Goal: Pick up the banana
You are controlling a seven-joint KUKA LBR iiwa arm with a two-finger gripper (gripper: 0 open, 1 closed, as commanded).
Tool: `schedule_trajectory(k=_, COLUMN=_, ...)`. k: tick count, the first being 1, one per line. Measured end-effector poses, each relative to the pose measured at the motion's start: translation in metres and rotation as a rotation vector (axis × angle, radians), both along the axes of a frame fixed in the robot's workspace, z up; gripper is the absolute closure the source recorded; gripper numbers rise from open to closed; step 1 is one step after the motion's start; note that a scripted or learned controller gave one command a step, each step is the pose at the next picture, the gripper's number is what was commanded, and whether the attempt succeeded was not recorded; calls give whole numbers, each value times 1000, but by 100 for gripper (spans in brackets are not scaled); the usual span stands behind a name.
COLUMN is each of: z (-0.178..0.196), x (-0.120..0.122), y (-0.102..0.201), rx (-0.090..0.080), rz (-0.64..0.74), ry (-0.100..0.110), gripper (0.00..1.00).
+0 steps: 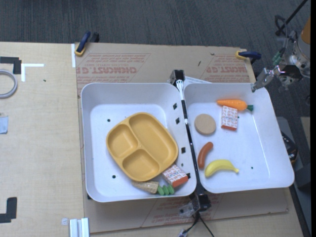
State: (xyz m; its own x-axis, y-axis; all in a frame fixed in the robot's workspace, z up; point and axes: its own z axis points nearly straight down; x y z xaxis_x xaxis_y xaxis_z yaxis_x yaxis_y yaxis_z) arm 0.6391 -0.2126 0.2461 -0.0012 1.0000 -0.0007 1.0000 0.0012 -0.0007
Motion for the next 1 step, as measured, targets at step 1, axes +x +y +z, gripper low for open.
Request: schedule_trajectory(k=1, z=-74, x=-89, y=22, rx=0, rz=143, ry=-1, gripper=0)
